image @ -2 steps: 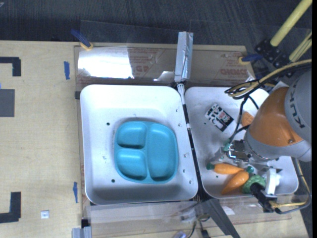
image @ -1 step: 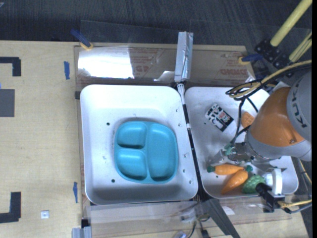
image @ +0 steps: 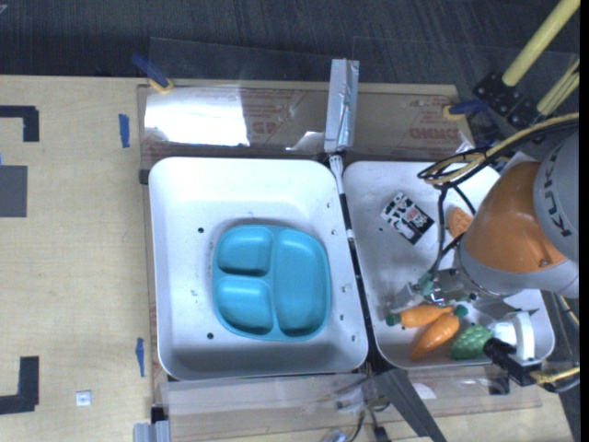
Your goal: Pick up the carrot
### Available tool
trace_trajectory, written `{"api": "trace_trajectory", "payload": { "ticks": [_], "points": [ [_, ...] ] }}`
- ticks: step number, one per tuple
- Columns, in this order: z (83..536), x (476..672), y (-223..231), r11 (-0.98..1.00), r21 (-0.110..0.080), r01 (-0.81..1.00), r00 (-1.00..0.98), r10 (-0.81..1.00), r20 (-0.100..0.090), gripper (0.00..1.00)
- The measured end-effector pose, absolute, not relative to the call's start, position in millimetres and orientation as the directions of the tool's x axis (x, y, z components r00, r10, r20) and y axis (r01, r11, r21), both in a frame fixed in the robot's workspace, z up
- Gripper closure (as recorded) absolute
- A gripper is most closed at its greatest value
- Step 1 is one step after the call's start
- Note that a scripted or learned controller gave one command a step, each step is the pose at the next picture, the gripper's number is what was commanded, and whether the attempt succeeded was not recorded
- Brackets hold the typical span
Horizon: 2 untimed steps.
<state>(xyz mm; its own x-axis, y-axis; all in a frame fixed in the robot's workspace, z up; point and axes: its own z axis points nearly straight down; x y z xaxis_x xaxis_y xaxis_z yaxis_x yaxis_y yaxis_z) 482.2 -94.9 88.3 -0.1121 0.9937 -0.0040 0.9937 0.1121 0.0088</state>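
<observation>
With the gripper (image: 440, 293) at the carrot's (image: 421, 317) one o'clock, its opening impossible to judge, it should straddle the carrot's middle, clear of the orange piece (image: 435, 335) beside it.

Your arm (image: 538, 201) enters from three o'clock, its grey body bent downward with the orange band (image: 511, 224) showing broad above the wrist. The end effector (image: 440, 288) hangs low at about four o'clock, pointing toward eight o'clock, cables looped behind it.
</observation>
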Motion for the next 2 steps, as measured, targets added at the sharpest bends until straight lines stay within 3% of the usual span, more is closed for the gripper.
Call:
{"api": "trace_trajectory", "payload": {
  "ticks": [1, 2],
  "points": [
    [88.1, 482.2, -95.1, 0.080, 0.009, 0.997, -0.080, 0.997, -0.001, 0.00],
    [88.1, 482.0, -104.8, 0.246, 0.007, 0.969, -0.246, 0.969, 0.000, 0.00]
  ]
}}
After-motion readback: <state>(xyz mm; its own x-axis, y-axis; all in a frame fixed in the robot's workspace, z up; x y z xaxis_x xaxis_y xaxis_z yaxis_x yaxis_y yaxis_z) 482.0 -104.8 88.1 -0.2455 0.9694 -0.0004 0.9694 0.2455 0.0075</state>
